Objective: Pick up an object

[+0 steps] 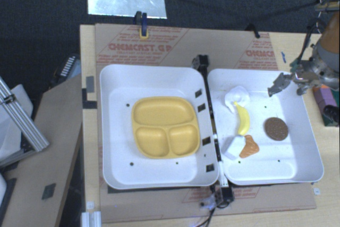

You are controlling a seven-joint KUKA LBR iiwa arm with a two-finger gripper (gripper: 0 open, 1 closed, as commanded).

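The gripper (287, 84) hangs at the right bin's (305, 173) far right edge, its 2 fingers apart and empty. The banana (243, 119) lies down-left of it, long axis running near-to-far; the brown disc (276, 128) sits nearer, almost straight below.

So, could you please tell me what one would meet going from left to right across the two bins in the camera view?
Yellow divided plate in the left bin → yellow banana in the right bin → brown round cookie → gripper at the right bin's far right.
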